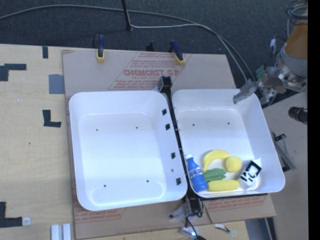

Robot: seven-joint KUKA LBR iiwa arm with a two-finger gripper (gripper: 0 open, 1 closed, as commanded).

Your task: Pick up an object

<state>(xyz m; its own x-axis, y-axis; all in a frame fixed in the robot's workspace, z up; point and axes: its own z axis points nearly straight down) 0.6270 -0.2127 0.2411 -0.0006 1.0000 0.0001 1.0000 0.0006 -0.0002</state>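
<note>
From above, the gripper [246, 92] hangs over the far right corner of the right bin [220, 116], and whether it is open or closed cannot be told. The objects cluster in that bin's near right corner, well apart from it: a blue bottle [195, 174], a banana [215, 157], a yellow ball [233, 163], a green piece [214, 174], a yellow piece [223, 185] and a black-and-white block [249, 173]. The left bin [120, 151] lies beside it.
</note>
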